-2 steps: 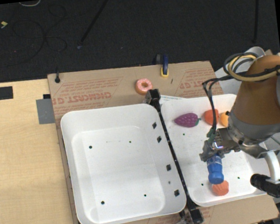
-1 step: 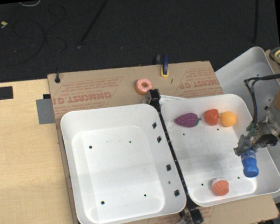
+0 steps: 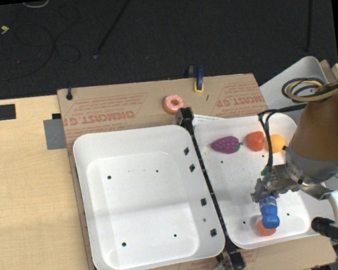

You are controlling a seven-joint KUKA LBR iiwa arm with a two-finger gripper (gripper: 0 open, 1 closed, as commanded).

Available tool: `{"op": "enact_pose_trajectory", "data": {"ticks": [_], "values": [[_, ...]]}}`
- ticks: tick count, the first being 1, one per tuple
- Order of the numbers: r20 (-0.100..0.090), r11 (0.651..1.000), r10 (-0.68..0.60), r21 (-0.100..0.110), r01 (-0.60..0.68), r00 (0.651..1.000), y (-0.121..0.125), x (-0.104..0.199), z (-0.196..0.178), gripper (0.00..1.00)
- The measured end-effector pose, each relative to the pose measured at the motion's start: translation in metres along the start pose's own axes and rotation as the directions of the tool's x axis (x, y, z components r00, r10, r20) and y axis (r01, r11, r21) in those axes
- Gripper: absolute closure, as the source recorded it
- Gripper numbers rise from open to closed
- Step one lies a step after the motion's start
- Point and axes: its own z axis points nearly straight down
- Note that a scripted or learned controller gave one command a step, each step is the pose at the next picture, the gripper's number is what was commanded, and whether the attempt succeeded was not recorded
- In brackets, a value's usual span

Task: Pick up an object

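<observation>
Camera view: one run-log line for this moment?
arm: over right bin | pincer: low, above blue object | grasp: unconfirmed | also in bin: purple, orange, yellow items

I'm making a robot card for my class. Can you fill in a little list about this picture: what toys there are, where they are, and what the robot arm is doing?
bins: two white bins side by side, left bin, right bin
purple toy: in the right bin, near its far side
orange-red toy: right bin, beside the purple toy
yellow toy: right bin, next to the orange-red toy
blue toy: right bin, near side, over a small orange piece
pink ring: on the cardboard outside the bins
gripper: low over the right bin, just above the blue toy
</observation>
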Motion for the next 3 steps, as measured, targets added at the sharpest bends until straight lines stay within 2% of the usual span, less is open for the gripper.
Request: {"op": "enact_pose_trajectory", "data": {"ticks": [1, 2, 3], "values": [[0.001, 1.0, -0.003, -0.005, 0.003, 1.0, 0.027, 0.076, -0.003, 1.0], [0.003, 1.0, 0.002, -0.002, -0.002, 1.0, 0.0, 0.1, -0.01, 1.0], [0.003, 1.0, 0.002, -0.001, -0.002, 1.0, 0.0, 0.131, -0.002, 1.0]]}}
